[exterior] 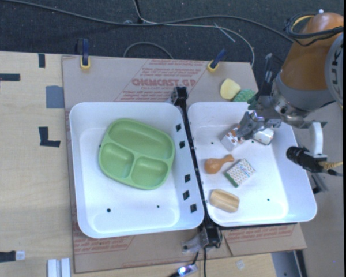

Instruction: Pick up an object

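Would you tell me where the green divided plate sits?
The green divided plate lies in the left white bin, beside the black divider.

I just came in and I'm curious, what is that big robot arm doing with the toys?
The gripper is down in the right bin, near its back end, by a small white object. An orange pear-shaped toy, a checkered green-edged block and a tan bread-like piece lie nearby. A green divided plate sits in the left bin.

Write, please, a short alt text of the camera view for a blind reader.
A grey and orange robot arm lowers its gripper into the right bin, near an orange pear-shaped toy, a checkered packet and a tan block. The left bin holds a green divided plate.
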Motion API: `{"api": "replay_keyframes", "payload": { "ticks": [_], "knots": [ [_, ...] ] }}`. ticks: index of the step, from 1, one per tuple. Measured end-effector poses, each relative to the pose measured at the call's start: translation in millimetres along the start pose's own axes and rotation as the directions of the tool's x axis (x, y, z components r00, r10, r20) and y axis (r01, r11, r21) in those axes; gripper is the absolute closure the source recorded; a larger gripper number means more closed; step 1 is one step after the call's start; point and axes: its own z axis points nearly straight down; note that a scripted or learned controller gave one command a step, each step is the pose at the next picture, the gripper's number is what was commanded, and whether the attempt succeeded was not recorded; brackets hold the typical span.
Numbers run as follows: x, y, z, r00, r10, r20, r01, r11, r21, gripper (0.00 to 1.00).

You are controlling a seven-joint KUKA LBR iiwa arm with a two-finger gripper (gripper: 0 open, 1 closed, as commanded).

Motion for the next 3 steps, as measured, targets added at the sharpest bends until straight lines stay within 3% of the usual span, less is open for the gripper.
{"api": "replay_keyframes", "payload": {
  "ticks": [2,3],
  "knots": [
    [94.9,4.2,8.3,1.000,0.001,0.000,-0.001,1.000,0.001,1.00],
    [147.2,7.5,30.3,1.000,0.000,0.000,0.000,1.000,0.003,1.00]
  ]
}}
